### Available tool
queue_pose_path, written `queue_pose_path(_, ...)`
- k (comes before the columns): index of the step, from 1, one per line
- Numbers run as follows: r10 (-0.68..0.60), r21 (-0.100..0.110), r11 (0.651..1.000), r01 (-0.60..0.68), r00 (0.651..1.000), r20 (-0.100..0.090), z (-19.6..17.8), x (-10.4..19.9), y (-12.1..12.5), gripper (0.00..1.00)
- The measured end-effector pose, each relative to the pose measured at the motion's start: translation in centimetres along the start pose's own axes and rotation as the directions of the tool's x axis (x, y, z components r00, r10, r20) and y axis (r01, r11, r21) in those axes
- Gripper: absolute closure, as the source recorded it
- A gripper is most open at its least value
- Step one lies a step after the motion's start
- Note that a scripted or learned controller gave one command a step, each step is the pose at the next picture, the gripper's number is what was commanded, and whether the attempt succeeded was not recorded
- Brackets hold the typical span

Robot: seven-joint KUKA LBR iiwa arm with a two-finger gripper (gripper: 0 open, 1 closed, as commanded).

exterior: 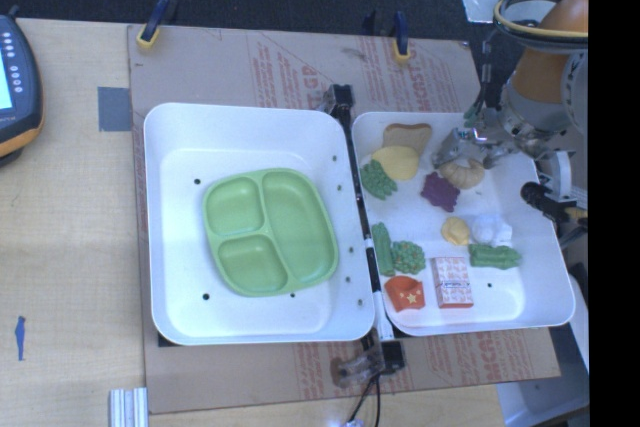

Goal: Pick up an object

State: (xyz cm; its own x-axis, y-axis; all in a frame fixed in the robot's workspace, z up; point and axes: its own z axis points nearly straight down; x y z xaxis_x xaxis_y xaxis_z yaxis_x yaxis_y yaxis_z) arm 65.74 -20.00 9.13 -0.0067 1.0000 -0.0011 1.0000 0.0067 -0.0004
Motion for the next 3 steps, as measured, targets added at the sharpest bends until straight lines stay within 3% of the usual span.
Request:
queue_pose_path(1, 0.002, 0.007, 1.0, -0.002, 1.0, -0.003, -0.1, 4.3, -6.1, 0.0)
queue_pose_path(2, 0.0, -0.003, 1.0, 0.0, 1.0, 0.0, -0.2, 4.6, 0.2, 0.0)
queue_pose_path(3, 0.001, 0.001, 1.0, -0.001, 1.0, -0.001, -1.1, 5.4, -0.1, 0.0)
